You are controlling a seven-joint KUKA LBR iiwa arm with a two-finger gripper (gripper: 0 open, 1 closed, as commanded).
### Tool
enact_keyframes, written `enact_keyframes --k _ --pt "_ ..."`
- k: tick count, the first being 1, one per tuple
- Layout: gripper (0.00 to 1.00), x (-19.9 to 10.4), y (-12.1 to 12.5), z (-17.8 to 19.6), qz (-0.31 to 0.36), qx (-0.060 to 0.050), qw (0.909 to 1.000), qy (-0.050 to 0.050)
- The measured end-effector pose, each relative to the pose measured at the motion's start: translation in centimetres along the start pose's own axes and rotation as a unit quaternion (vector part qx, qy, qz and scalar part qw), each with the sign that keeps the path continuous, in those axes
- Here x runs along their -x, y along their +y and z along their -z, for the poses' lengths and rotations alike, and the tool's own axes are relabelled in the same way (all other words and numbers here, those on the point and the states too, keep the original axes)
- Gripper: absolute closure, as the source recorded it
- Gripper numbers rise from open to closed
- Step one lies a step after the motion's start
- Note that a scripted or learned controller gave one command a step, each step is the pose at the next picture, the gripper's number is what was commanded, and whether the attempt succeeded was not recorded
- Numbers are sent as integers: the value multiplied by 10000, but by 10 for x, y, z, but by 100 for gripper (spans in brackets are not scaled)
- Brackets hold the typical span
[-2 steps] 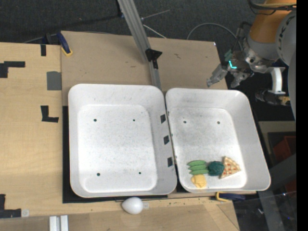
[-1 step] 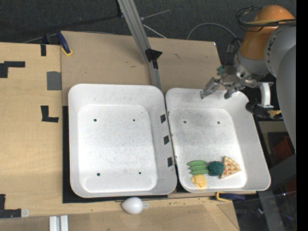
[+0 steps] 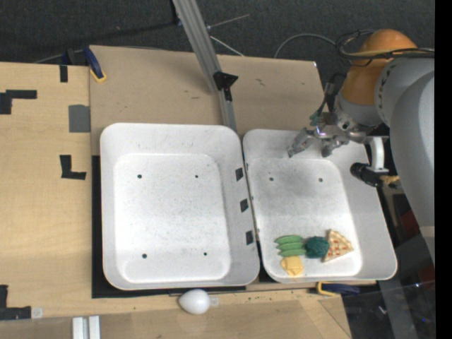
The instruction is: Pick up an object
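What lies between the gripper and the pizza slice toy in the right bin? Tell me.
Bare speckled floor of the shallow white right bin, seen in the camera view, separates the gripper from the triangular pizza slice toy.

Bins [image 3: 169,141] white, matt, dark-speckled plastic. Bench [image 3: 35,126] pale wood grain, far part [image 3: 155,83] brown board. Slanted pole [image 3: 198,34] dull grey metal.

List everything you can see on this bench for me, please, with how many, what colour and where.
bins: two, white, side by side on the bench.
pizza slice toy: one, orange and yellow, near corner of the right bin.
broccoli-like toy: one, dark green, beside the pizza slice toy.
pea pod toy: one, green, left of the broccoli-like toy.
yellow toy: one, yellow, below the pea pod toy.
white egg-shaped object: one, on the bench in front of the left bin.
arm: one, grey and orange, right side.
tool: one, over the right bin's far edge.
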State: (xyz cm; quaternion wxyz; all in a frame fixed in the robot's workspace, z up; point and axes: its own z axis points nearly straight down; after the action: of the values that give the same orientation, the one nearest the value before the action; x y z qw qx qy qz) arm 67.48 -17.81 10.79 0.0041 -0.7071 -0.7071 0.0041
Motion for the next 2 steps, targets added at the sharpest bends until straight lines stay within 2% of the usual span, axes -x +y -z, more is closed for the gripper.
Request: enact_keyframes --k 1,2 --pt "0 1 -3 -20 -4 -32 10000 -4" --pt "100 1 -3 -9 2 -31 10000 -8"
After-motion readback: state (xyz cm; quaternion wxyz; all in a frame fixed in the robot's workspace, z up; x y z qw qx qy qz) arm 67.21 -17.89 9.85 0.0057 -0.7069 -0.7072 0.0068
